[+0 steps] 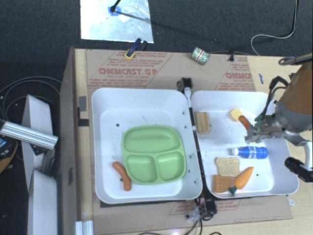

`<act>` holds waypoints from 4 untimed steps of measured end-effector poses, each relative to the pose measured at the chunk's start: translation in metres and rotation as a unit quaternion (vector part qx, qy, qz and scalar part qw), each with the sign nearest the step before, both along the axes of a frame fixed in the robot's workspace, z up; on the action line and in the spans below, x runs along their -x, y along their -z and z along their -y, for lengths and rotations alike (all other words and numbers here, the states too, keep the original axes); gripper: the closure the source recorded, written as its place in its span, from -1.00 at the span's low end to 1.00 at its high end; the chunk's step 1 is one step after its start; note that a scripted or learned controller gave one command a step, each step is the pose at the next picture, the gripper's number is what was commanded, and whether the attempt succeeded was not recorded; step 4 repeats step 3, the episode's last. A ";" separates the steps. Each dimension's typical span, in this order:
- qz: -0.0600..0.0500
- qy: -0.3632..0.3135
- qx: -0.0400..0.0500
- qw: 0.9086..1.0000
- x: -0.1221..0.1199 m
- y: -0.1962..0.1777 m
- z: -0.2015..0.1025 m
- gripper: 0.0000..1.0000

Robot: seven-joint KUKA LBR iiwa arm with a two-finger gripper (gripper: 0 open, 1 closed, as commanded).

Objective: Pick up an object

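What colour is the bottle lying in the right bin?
Blue, with a white cap end; the bottle shows best in the camera view.

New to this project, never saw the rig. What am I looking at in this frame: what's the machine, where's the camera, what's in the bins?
One fixed camera looks down at a slant on a bench with two shallow white bins. The robot arm reaches in from the right; its gripper hangs over the right bin, just above a blue bottle. I see nothing between its fingers. That bin also holds a toy carrot, a bread slice, a cracker, a tan block and a yellow-orange piece. The left bin holds a green divided plate and a sausage.
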State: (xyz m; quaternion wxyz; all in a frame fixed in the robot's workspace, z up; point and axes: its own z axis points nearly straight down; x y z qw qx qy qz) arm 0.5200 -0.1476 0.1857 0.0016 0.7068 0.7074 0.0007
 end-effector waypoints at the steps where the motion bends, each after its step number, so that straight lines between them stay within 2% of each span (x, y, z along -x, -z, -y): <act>1: 0.000 -0.001 0.000 1.000 -0.048 -0.010 0.036 1.00; 2: 0.000 -0.002 -0.001 1.000 -0.061 -0.049 0.002 1.00; 3: -0.001 -0.002 -0.001 1.000 -0.064 -0.041 -0.053 1.00; 4: -0.001 -0.002 -0.001 1.000 -0.064 -0.041 -0.053 1.00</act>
